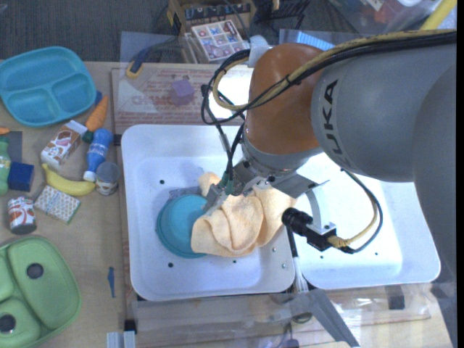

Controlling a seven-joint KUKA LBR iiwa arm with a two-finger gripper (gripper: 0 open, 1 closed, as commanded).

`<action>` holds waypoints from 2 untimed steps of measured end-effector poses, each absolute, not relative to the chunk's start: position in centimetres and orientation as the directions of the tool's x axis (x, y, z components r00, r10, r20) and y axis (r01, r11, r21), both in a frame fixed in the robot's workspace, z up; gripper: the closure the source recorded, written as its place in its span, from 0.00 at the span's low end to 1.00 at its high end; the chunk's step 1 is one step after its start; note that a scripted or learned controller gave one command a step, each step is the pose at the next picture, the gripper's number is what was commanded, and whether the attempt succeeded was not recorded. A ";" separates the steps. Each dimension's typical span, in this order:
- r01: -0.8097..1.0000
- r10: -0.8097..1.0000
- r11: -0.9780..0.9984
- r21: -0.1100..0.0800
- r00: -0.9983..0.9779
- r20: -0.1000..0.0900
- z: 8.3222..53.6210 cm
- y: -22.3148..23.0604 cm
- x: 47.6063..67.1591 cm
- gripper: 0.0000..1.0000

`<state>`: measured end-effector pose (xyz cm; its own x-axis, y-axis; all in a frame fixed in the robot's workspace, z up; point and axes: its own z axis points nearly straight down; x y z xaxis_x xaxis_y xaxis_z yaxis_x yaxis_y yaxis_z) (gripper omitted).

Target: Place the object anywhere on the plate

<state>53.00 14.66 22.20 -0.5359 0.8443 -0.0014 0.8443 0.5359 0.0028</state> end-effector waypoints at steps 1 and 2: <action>0.844 0.844 0.536 0.007 -0.536 -0.003 23.2 14.7 53.1 1.00; 0.620 0.620 0.785 0.005 -0.785 -0.004 29.1 18.5 53.5 1.00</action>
